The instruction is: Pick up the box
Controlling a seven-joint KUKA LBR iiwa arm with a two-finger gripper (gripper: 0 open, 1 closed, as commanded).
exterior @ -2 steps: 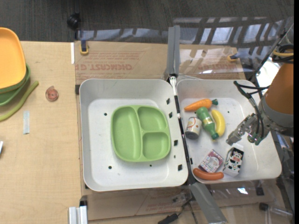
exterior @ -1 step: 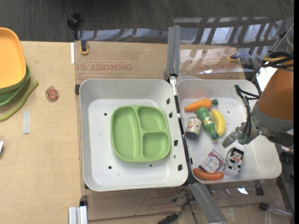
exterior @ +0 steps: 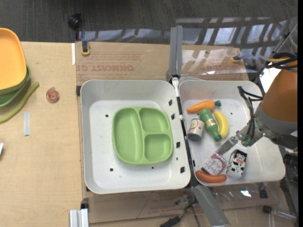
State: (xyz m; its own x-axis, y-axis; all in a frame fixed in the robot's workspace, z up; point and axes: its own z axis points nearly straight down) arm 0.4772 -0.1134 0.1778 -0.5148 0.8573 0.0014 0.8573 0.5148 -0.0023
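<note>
Over the right-hand bin (exterior: 208,86), the arm's gripper (exterior: 226,146) hangs low with its fingers slightly spread and nothing between them. Just beside it at five o'clock lies the box (exterior: 237,163), a small carton with a black-and-white cow print. At seven o'clock rests a pink packet (exterior: 213,164), a sausage (exterior: 211,177) below it. At eleven o'clock sit a green bottle (exterior: 209,123), banana (exterior: 221,123), carrot (exterior: 202,106) and can (exterior: 195,128). The left bin (exterior: 94,141) holds a green divided plate (exterior: 142,135).

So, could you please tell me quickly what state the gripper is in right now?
Gripper: low in the right bin, state cannot be told; nothing visibly held.
</note>
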